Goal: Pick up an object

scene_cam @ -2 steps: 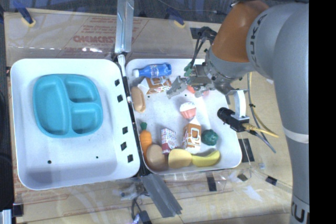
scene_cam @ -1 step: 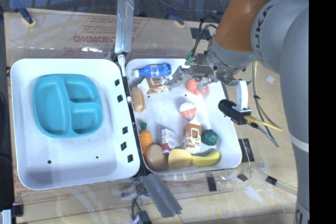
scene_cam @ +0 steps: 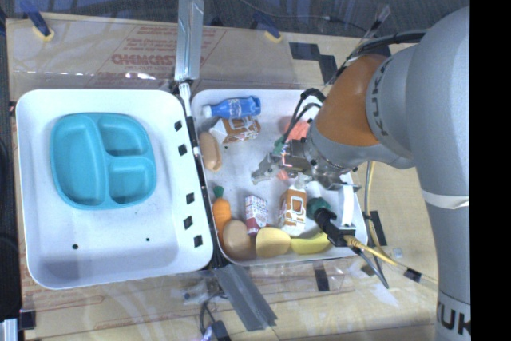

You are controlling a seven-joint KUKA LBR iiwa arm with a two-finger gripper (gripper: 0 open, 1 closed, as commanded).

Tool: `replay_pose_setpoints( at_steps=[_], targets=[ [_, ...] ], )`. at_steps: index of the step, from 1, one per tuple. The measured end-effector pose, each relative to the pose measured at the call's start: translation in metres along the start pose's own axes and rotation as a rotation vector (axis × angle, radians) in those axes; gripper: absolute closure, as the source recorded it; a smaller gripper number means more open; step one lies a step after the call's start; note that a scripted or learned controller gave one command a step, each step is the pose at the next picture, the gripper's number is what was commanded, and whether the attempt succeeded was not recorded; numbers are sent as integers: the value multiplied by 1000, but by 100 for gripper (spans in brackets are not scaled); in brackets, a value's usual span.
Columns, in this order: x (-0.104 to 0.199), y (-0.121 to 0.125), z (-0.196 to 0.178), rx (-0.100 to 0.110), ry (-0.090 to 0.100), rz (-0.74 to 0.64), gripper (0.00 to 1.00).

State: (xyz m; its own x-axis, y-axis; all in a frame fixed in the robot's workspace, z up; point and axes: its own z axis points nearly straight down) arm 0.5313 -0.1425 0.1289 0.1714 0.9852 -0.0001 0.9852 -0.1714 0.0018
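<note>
A turquoise divided tray point(scene_cam: 102, 158) sits in the left bin point(scene_cam: 48, 251). Right of that tray, the right bin point(scene_cam: 267, 101) holds a blue bottle point(scene_cam: 235, 107) at its far end, a carrot point(scene_cam: 221, 212) and a small carton point(scene_cam: 294, 209) nearer (other toy food crowds the front). The arm point(scene_cam: 399, 108) bends down from the right, its gripper point(scene_cam: 281, 164) low just above the carton; whether it is spread or closed I cannot tell.

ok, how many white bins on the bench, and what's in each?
2. Left bin holds a teal divided tray. Right bin holds the clutter: blue bottle, carrot, banana and more, with the gripper over it. The arm may hide some items.
</note>
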Motion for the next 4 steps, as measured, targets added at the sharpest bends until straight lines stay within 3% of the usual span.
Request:
replay_pose_setpoints(
  at_steps=[1, 2, 3, 4],
  targets=[
    [-47, -27, 19, -43, -4, -27, 0],
    [-10, -40, 20, -49, -12, 42, 0],
    [15, -51, 10, -26, -8, -90, 0],
    [-42, -39, 27, -22, 3, -154, 0]
  ],
)
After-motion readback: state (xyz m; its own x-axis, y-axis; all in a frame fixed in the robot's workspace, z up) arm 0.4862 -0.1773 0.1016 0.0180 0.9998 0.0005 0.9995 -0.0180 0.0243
